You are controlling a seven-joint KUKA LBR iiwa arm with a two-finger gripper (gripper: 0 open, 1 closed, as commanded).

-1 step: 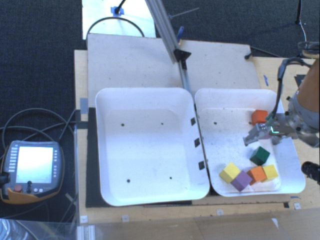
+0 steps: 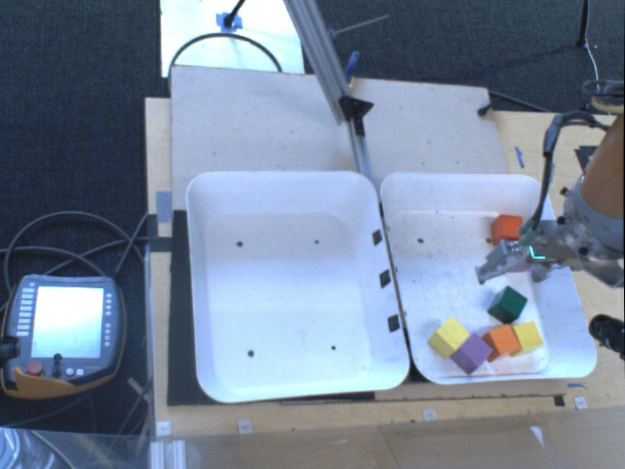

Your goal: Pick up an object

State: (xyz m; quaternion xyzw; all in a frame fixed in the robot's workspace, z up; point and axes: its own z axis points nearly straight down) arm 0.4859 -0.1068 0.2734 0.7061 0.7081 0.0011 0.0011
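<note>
With the tool (image 2: 493, 265) hung over the right bin (image 2: 430, 360), open or closed cannot be told, the green block (image 2: 508, 304) just below could be knocked aside and missed if the tool is lowered off-center.

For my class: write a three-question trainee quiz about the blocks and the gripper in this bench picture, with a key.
1. True or false: every block lies in the right bin.
2. Which block lies nearest the gripper? A) purple block B) green block C) upper orange block
3. Fill in: the purple block sits between a yellow block and the lower ____ block.

Key:
1. True.
2. C, the upper orange block; the green block lies a little farther off.
3. Orange; lower orange block.
</note>
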